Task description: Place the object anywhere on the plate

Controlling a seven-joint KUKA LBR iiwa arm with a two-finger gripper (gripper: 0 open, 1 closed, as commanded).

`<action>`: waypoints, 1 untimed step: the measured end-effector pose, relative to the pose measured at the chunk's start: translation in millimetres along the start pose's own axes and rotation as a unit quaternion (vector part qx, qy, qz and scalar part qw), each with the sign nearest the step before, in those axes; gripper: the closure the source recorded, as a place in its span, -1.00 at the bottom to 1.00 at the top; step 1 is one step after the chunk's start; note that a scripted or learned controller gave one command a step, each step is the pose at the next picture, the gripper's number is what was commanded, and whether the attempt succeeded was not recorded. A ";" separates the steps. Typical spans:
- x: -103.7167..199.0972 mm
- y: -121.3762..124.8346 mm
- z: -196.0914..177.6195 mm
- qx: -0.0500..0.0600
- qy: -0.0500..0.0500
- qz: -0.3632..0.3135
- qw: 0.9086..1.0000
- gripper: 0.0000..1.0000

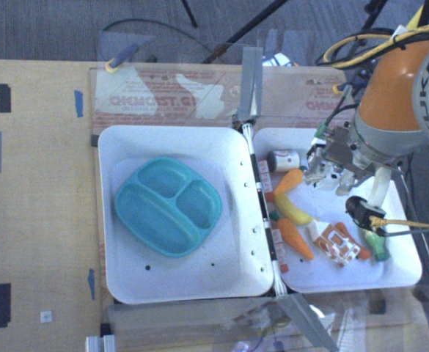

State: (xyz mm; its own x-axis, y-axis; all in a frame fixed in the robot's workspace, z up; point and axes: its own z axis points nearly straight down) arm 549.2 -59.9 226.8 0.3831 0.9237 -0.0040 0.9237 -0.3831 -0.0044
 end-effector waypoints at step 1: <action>68.9 -35.4 43.6 0.001 0.001 -0.116 0.993 1.00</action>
State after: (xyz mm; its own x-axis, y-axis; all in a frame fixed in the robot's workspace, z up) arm 542.7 17.2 183.1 0.1605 0.9870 -0.0001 0.9870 -0.1605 -0.0064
